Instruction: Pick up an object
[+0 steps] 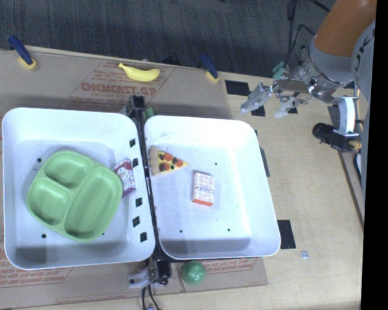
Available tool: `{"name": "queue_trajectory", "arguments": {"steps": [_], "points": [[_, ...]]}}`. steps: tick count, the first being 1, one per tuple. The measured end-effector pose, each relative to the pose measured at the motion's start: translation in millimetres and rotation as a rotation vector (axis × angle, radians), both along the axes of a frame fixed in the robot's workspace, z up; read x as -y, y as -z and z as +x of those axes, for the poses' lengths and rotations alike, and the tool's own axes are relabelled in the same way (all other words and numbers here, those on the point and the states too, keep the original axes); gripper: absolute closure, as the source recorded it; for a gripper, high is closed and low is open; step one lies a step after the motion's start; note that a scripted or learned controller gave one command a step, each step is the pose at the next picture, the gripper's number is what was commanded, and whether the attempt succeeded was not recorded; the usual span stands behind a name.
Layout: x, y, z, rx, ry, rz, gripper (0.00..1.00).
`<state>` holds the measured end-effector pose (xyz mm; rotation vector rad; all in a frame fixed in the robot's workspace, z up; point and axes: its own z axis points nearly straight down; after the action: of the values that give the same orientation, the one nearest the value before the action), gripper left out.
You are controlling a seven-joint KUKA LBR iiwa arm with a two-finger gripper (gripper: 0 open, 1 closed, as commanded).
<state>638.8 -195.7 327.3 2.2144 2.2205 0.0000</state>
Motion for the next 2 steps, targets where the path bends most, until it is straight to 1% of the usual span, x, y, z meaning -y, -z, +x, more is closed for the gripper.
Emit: {"name": "queue_trajectory", "arguments": {"steps": [1,2], "points": [[-35.9,76.2,-104.0,-0.008,-0.002,0.004,0.0],[-36.7,208.7,-141.0,-0.01,-0.004,0.005,0.0]]}}
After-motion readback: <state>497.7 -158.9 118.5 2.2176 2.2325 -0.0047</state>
